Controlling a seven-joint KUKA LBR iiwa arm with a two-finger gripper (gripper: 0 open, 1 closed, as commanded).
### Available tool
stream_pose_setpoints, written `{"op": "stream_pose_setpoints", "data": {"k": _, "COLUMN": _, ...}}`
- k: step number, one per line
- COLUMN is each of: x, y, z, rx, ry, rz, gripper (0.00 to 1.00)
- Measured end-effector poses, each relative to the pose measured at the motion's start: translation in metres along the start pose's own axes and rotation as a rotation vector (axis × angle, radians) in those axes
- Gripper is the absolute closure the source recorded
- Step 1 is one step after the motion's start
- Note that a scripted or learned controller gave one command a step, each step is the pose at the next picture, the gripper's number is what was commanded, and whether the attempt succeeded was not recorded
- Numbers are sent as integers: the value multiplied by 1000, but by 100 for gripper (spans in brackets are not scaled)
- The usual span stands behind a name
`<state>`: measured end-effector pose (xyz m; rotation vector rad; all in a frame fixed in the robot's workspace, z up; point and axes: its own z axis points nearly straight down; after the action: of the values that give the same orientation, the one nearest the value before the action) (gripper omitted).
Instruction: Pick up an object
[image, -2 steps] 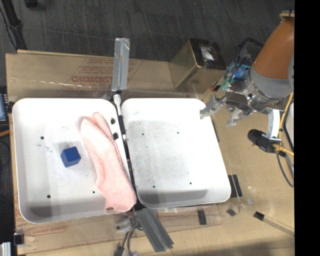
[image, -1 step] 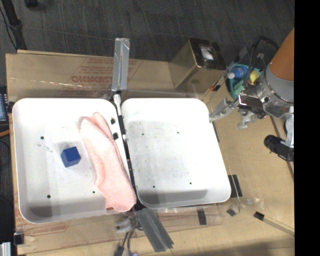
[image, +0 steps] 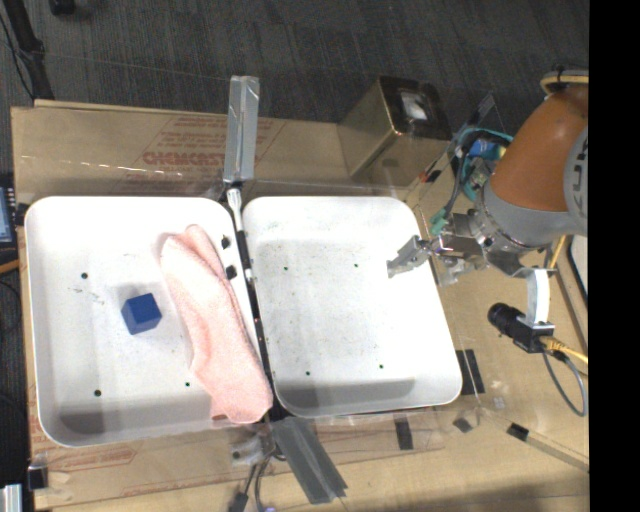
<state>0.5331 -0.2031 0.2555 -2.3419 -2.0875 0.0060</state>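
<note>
Hovering over the right edge of the right bin (image: 300, 385), the gripper (image: 405, 257) carries nothing; whether it is released or clenched cannot be told from this slant. The grey arm (image: 535, 160) with its orange band reaches in from the right. In the left bin (image: 60, 300) a blue cube (image: 142, 312) sits on the floor, just beside a pink cloth (image: 210, 320) that drapes along the bin's right side toward the divider. Both bins rest on the worktop (image: 500, 400).

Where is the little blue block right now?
The blue block sits in the left bin, just left of the pink cloth, far from the tool over the right bin's edge.
</note>
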Motion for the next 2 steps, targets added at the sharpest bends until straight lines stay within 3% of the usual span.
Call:
{"op": "stream_pose_setpoints", "data": {"k": 1, "x": -4, "y": -5, "z": -40, "rx": -4, "ry": -1, "rz": 185, "gripper": 0}}
{"op": "stream_pose_setpoints", "data": {"k": 2, "x": -1, "y": -5, "z": -59, "rx": -3, "ry": -1, "rz": 114, "gripper": 0}}
